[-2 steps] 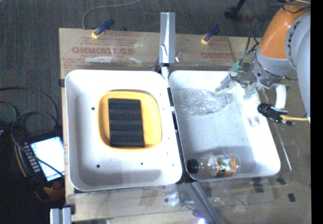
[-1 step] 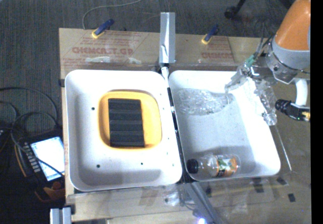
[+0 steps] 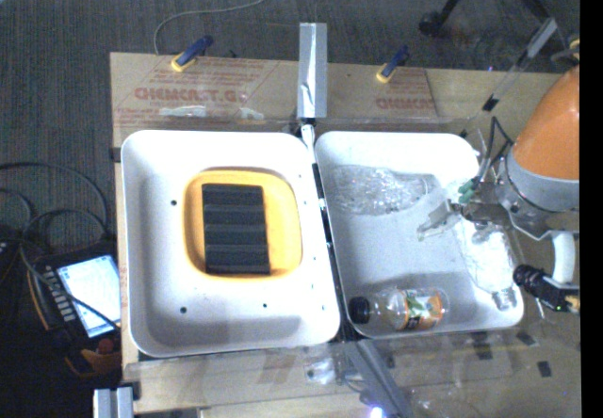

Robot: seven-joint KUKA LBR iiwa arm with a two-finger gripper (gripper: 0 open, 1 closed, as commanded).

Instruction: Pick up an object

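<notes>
The right bin (image 3: 377,247) holds three clear plastic things. A crumpled clear bottle (image 3: 377,190) lies near its far wall. A bottle with a black cap and an orange label (image 3: 400,308) lies along the near wall. A third clear bottle (image 3: 492,267) lies against the right wall. My gripper (image 3: 441,217) hangs over the right part of this bin, just right of the crumpled bottle and above the third bottle's upper end. The grey arm with its orange band (image 3: 556,138) comes in from the right. In the left bin (image 3: 151,218) sits a yellow tray with a black ribbed block (image 3: 236,226).
A metal strip (image 3: 312,72) stands at the back between the bins. Two blue-and-yellow clamps (image 3: 191,53) hold the brown board behind them. Cables and a lit tablet (image 3: 87,286) lie on the floor at the left.
</notes>
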